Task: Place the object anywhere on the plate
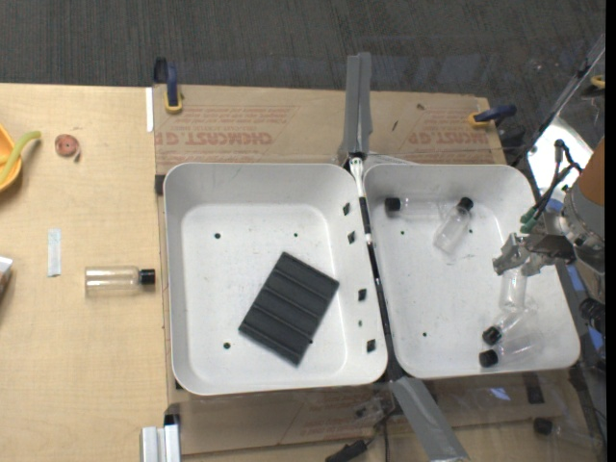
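The arm reaches in from the right edge, with a bit of its orange band showing at the far right and its wrist hanging over the right rim of the right bin [414, 176]. The tool [515, 263] sits low over the right side of that bin, its metal parts pointing left and down. Just under it stands a clear plastic bottle [510, 306] with a black cap at its lower end, lying along the bin's right wall; the top of this bottle meets the tool, but whether the fingers are closed on it or merely touching it cannot be told from this angle. A second clear bottle [450, 227] with a black cap lies tilted near the top middle of the same bin, well apart from the tool, and more clear pieces with black caps lie at the upper left and lower right corners of the bin. The left bin [192, 200] holds a dark ribbed rectangular plate [289, 308], lying flat and turned at a slant near the bin's middle, with nothing on it. On the wooden worktop [87, 354] to the left of the bins lies another clear bottle [117, 278] with a black cap, on its side.
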`<state>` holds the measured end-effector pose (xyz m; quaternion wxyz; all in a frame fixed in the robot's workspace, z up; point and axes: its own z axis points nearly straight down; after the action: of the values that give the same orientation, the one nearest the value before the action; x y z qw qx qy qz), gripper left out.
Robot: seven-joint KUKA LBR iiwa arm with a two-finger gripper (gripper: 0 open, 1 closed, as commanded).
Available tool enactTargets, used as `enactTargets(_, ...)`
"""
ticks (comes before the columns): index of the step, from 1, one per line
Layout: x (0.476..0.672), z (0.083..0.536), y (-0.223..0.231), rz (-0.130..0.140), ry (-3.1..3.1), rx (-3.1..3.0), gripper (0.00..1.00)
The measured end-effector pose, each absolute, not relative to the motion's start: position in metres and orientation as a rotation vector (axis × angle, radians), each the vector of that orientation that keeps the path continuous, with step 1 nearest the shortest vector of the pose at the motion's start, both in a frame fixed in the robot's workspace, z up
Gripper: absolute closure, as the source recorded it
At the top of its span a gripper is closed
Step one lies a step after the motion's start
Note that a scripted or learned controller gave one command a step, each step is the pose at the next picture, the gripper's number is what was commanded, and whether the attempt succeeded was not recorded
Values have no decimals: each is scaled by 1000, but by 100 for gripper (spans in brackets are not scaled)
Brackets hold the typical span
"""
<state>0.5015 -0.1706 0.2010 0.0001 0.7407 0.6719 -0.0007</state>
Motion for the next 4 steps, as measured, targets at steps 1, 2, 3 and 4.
enactTargets(1, 616, 344, -152, -3, 2373, 2056, 100)
enactTargets(2, 523, 308, -75, -4, 2426, 1997, 100)
enactTargets(3, 546, 262, 6, -5, 2646, 1698, 100)
enactTargets(4, 477, 240, 77, -5, 2796, 1437, 100)
